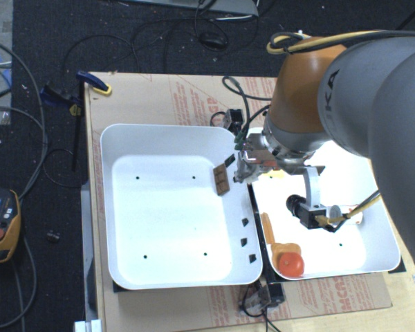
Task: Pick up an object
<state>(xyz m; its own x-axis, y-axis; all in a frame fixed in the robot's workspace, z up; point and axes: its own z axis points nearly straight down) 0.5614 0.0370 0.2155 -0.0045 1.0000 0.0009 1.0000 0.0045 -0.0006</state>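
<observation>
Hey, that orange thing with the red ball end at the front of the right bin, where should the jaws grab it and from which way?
Probably the narrow orange handle, coming straight down with the jaws closing across its width. It lies flat along the right bin's left wall, so the wall-side jaw has little room. The round red end looks likelier to slip.

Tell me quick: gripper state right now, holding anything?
Gripper: cannot be told; it sits low over the inner edge of the left bin, next to a small brown object, with nothing visibly held.
</observation>
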